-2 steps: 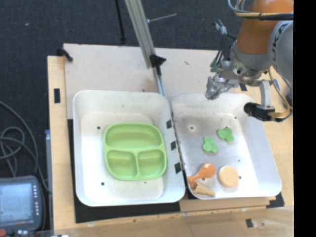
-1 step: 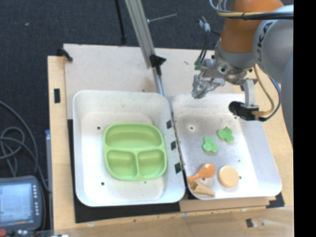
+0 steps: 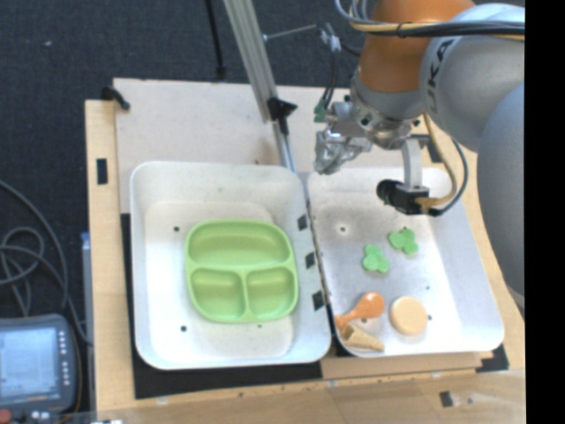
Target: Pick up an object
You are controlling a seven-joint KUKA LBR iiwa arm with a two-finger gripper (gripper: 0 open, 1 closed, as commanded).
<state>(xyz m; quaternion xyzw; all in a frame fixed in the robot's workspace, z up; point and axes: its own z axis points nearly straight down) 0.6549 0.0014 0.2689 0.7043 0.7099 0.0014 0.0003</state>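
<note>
Tool (image 3: pixel 334 159) hovers over the right bin's (image 3: pixel 459 237) far-left corner; can't tell its state. Small toys sit near the front: two green bits (image 3: pixel 388 250), a tan disc (image 3: pixel 409 315), an orange spoon (image 3: pixel 362 309). Probably light, hard, slippery plastic; pinch across the disc. Left bin (image 3: pixel 159 237) holds a tray (image 3: pixel 240 269); worktop (image 3: pixel 177 122) is tight.

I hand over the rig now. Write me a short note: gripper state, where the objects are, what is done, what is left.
Gripper: above the far left corner of the right white bin, nothing seen between its fingers; open or shut cannot be told.
Right bin: two green leaf-shaped pieces, round tan disc, orange spoon-shaped toy, tan cone.
Left white bin: green divided plate.
Done: nothing picked. Left: descend, grasp one object, lift.
</note>
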